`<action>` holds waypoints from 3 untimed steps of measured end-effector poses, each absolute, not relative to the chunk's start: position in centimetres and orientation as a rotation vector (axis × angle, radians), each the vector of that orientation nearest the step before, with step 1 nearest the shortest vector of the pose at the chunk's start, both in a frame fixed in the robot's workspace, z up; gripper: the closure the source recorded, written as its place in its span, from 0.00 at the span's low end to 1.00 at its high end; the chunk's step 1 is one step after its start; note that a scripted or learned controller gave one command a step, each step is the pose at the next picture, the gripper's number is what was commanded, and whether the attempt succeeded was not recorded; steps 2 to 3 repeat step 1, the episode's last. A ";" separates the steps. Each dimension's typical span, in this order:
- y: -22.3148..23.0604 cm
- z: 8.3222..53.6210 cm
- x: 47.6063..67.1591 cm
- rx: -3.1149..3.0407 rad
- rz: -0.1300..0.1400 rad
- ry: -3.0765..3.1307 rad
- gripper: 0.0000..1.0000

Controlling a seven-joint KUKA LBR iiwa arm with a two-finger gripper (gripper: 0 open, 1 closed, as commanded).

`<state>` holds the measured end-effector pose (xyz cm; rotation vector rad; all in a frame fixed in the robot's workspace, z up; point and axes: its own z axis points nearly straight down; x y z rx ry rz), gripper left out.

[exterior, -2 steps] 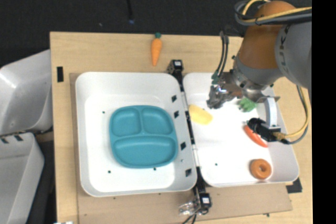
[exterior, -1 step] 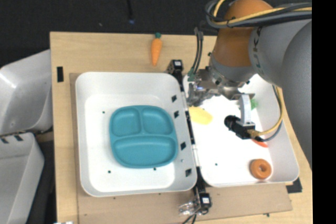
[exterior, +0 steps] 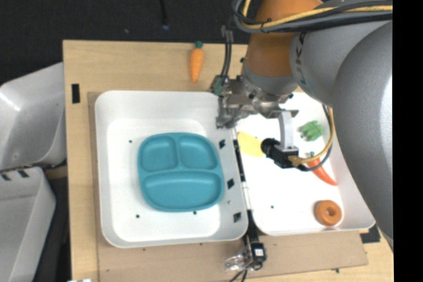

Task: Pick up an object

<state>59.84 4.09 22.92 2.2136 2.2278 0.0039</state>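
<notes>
My gripper (exterior: 226, 114) hangs over the wall between the two bins, at the far end of the right bin (exterior: 291, 218). Just right of it a yellow piece (exterior: 249, 144) lies on the bin floor, partly under the wrist. Farther right in the same bin lie a green leafy toy (exterior: 310, 131), a red-orange pepper-like piece (exterior: 324, 172) and an orange ring (exterior: 328, 212) near the front corner. I see nothing between the fingers.
The left bin (exterior: 115, 115) holds a teal divided plate (exterior: 180, 170). A toy carrot (exterior: 196, 61) lies on the wooden bench beyond the bins. The arm's grey body covers the right bin's far right part.
</notes>
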 end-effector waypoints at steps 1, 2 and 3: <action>9.0 24.2 59.2 2.213 0.004 2.230 1.00; 9.0 24.2 59.2 2.213 0.004 2.230 1.00; 9.0 24.2 59.2 2.213 0.004 2.230 1.00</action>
